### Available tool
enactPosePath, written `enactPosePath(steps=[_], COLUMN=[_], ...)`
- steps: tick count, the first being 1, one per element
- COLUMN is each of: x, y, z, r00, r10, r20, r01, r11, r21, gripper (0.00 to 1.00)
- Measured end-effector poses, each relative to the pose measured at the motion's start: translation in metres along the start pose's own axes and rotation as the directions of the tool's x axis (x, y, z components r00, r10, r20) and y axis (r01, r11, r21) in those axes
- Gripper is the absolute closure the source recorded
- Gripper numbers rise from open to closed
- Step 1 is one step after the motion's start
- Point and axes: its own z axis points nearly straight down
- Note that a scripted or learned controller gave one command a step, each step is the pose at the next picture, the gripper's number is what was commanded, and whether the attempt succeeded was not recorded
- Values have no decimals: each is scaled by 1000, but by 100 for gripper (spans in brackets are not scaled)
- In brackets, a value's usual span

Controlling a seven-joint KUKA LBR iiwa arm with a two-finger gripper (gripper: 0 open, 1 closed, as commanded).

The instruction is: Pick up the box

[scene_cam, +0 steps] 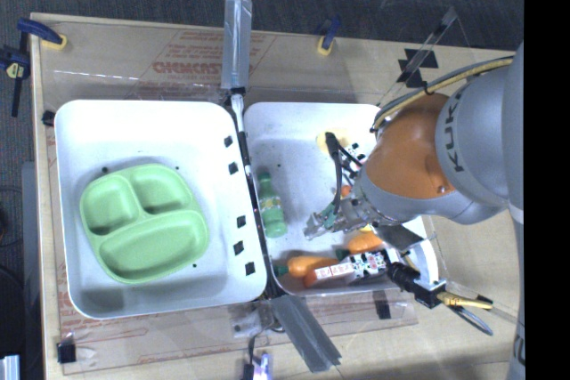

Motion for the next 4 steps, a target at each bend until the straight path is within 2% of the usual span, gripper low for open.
enactPosePath(steps=[1, 2, 3, 4], x=[116, 33, -41, -63], y=[39, 8, -8, -13], z=[-53, -19, 48, 47], r00=[995, 956, 926, 530], r10=[-96, -293, -378, -848], r20=[1, 0, 0, 6], r01=[96, 293, 378, 848], r11=[995, 956, 926, 530], r21=[-3, 0, 0, 0], gripper=[100, 100, 100, 100])
